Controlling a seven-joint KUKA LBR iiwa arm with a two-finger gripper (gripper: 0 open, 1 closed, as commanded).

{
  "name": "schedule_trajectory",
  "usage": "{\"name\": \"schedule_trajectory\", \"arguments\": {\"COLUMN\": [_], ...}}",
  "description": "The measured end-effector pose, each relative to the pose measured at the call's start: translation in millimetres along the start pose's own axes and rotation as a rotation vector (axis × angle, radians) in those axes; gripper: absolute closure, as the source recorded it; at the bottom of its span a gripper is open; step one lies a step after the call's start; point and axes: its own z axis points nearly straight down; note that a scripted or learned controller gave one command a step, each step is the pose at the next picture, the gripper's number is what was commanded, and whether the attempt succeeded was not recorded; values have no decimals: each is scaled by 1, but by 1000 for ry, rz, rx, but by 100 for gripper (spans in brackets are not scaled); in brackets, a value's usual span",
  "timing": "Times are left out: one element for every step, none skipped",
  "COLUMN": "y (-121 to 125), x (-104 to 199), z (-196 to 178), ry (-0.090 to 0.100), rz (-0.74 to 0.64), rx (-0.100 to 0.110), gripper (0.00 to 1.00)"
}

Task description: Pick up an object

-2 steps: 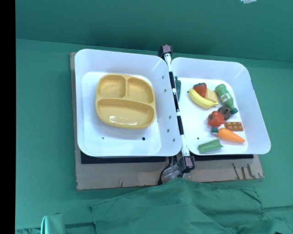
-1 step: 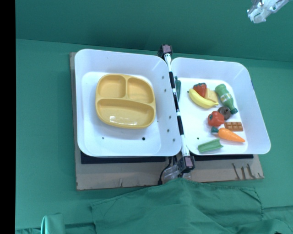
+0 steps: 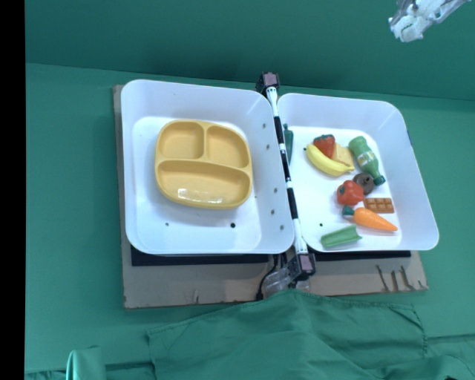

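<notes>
pincer high above right white bin, state can't tell | small plastic food toys crowded: orange carrot touches brown waffle | risk: double-grab or slip

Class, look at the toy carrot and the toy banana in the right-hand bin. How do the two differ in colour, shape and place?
The carrot is orange with a green stub at its left end; the banana is yellow. The carrot is straight and tapers to a point at the right; the banana is curved. The carrot lies near the bin's front edge, below a small brown block; the banana lies further back, beside a green bottle. Both are toy foods lying flat in the same white bin.
</notes>
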Motion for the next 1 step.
{"name": "schedule_trajectory", "arguments": {"y": [-39], "x": [-1], "z": [-2], "ry": [-1], "rz": [7], "rx": [9], "gripper": [100]}}
